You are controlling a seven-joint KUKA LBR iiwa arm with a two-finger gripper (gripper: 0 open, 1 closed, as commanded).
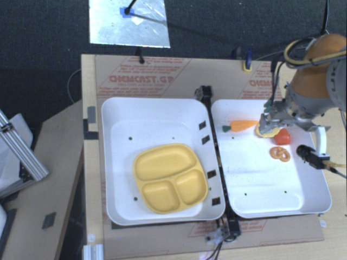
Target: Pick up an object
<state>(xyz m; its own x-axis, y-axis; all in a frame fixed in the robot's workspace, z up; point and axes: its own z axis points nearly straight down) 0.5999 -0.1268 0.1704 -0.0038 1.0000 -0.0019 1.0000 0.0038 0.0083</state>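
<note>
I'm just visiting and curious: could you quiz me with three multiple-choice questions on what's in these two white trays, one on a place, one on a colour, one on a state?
1. Where does the yellow divided plate lie?
A. left bin
B. right bin
C. on the bench outside the bins

2. What colour is the carrot?
A. purple
B. orange
C. blue

3. How does the gripper stand?
A. high above the left bin
B. low in the right bin, beside the carrot's end
C. parked off the bench

Answers: 1 A, the plate sits inside the left bin. 2 B, its body is orange with a green tip. 3 B, it is down among the toy foods.
</note>
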